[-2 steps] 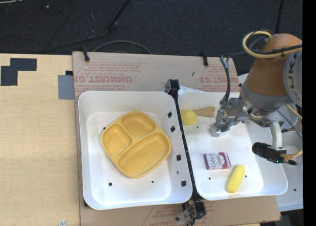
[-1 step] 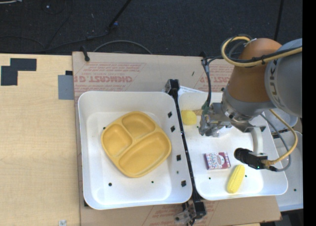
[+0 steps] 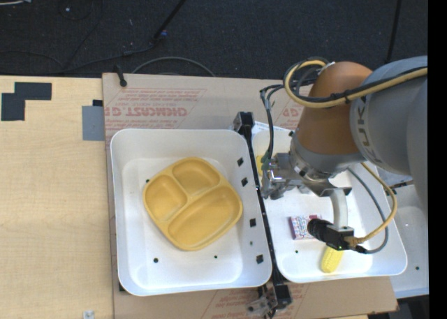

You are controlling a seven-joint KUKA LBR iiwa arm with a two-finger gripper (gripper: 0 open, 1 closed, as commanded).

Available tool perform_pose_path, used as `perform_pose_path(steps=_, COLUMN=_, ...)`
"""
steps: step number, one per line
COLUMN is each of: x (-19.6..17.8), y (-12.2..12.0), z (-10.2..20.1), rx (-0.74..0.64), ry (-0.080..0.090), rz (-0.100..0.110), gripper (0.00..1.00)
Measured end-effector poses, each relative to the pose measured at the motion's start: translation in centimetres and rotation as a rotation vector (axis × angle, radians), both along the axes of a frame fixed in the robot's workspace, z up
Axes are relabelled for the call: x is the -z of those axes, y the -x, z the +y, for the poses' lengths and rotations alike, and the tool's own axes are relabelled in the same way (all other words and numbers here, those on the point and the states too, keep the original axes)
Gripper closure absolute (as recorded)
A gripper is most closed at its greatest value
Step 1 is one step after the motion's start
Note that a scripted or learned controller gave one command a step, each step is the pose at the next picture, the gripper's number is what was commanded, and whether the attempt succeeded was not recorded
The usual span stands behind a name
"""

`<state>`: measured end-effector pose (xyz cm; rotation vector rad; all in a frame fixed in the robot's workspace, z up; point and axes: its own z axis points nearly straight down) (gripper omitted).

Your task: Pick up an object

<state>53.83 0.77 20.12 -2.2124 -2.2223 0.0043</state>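
My gripper [image 3: 274, 182] hangs low over the left side of the right bin [image 3: 391, 263], close to the divider between the bins. The arm's orange band and grey body cover much of that bin. A small pink and white packet [image 3: 298, 227] lies on the bin floor just below the gripper. A yellow oblong object [image 3: 331, 260] rests nearer the front edge. A bit of yellow-green [image 3: 265, 165] shows right beside the gripper, against the divider; what it is cannot be made out.
The left bin [image 3: 133, 269] holds a yellow divided plate [image 3: 192, 202] lying flat in its middle. A black divider rail [image 3: 255, 199] runs between the bins. Cardboard lies under both bins, and wooden bench stretches to the left.
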Motion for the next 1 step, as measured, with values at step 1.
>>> perform_pose_path(steps=1, x=-1.78, y=0.16, z=5.36, rx=0.0, ry=0.002, rz=-0.004, gripper=1.0)
